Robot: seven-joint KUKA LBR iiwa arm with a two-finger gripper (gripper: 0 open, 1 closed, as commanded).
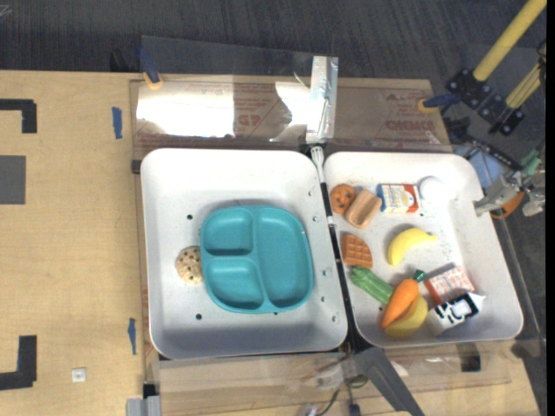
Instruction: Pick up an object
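Dark carpeted floor runs behind the bench [69,232], whose tan top carries black corner marks and bits of blue tape along its left part. At its rear edge lies a sheet of clear plastic [234,102], shiny under the light.

Toward the middle sits the left bin [165,180]. A teal divided plate [257,256] fills its centre, and a speckled cookie [190,264] lies touching the plate's left edge, near the bin's left wall.

Just beside it sits the right bin [494,276], crowded with toy food. Near its left wall are a small orange round piece [342,198], a hot dog [363,207], a waffle [356,250] and a green pod [370,283]. A small milk carton [398,198] stands near the rear wall, with a white round thing [428,189] beside it. A banana [408,243] lies in the middle. By the front wall a carrot [401,302] rests on a yellow fruit [414,317], beside a red-and-white packet [448,281] and a black-and-white one [456,309].

At the bin's right rear corner the gripper [503,199] hangs just over the rim; whether it is parted or closed cannot be told, and nothing shows in its grasp. Yellow-and-black stands [499,50] rise beyond.
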